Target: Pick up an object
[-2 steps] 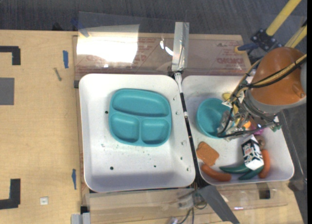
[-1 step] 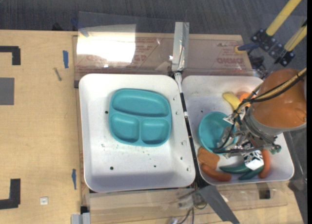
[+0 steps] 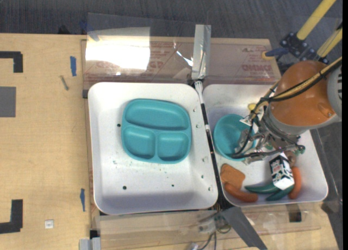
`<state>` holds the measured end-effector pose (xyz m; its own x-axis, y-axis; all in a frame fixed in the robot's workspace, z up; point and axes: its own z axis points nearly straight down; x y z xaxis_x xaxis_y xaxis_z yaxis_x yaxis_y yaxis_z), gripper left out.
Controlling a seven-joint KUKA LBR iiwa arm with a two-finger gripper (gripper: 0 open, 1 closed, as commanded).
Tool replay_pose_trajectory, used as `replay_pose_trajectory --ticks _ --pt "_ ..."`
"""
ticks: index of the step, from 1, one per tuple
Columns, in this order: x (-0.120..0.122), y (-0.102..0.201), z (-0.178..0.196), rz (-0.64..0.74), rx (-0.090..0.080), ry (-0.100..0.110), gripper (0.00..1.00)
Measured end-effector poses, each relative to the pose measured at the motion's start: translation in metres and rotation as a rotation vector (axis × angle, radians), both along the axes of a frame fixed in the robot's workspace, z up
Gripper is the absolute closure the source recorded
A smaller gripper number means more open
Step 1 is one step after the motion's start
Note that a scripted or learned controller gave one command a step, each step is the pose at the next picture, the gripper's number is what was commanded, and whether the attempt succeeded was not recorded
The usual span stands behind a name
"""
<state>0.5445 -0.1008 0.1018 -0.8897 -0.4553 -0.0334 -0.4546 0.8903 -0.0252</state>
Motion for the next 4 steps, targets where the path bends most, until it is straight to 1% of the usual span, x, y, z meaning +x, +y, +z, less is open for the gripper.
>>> replay_pose_trajectory --ticks 1,2,3,4 --pt "-0.006 0.004 0.001 0.069 -0.006 -0.01 1.0" --pt "0.006 0.0 0.0 0.15 -0.007 0.006 1.0" --pt "-0.042 -0.009 -0.001 0.199 -0.007 -0.004 1.0" --pt "-0.04 -0.001 0.0 0.358 -0.025 -0.005 1.0"
